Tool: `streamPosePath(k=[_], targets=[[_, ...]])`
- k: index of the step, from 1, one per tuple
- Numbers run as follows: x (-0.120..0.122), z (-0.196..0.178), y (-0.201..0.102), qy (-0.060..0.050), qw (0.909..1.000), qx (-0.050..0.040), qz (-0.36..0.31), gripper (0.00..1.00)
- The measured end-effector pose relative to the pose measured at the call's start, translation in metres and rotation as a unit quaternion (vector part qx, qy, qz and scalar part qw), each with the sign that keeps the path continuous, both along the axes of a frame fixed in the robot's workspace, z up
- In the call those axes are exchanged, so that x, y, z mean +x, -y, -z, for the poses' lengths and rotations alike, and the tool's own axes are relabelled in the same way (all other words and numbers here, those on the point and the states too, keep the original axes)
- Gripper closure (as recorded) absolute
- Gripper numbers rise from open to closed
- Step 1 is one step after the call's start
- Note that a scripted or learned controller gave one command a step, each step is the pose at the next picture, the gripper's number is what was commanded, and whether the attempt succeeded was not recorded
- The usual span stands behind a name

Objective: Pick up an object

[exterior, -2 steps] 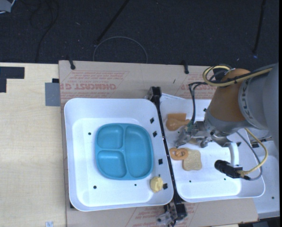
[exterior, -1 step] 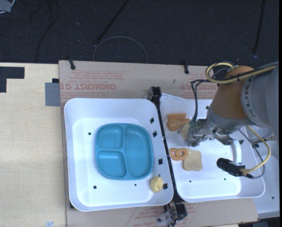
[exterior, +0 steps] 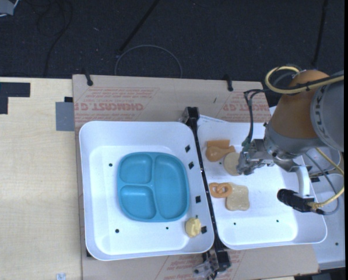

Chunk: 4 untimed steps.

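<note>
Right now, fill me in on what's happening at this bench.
A grey arm with an orange band reaches in from the right, its end effector low in the right bin, at a pale round piece. An orange piece, an orange ring-shaped piece and a beige piece lie nearby. The left bin holds a blue divided plate and a yellow lump. Nothing looks lifted.

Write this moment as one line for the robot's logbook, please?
arm: over right bin | gripper: low at tan round piece | grasp: unconfirmed | left bin: blue plate, yellow lump

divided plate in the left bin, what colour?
Light blue, plain with no pattern. The divided plate shows clearly in the camera view, lying in the left bin.
</note>
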State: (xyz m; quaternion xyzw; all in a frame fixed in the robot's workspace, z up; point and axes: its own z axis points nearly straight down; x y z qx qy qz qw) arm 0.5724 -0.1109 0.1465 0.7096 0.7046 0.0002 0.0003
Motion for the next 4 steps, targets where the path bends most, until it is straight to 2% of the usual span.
streamPosePath(k=[1, 2, 3, 4], targets=[[0.003, -0.062, -0.005, 0.001, 1.0, -0.0001, -0.004, 1.0], [0.003, -0.067, -0.004, -0.001, 1.0, 0.0003, -0.004, 1.0], [-0.005, -0.08, -0.059, -0.002, 1.0, 0.0016, -0.006, 1.0], [-0.012, -0.07, -0.114, -0.003, 1.0, 0.0011, -0.005, 1.0]])
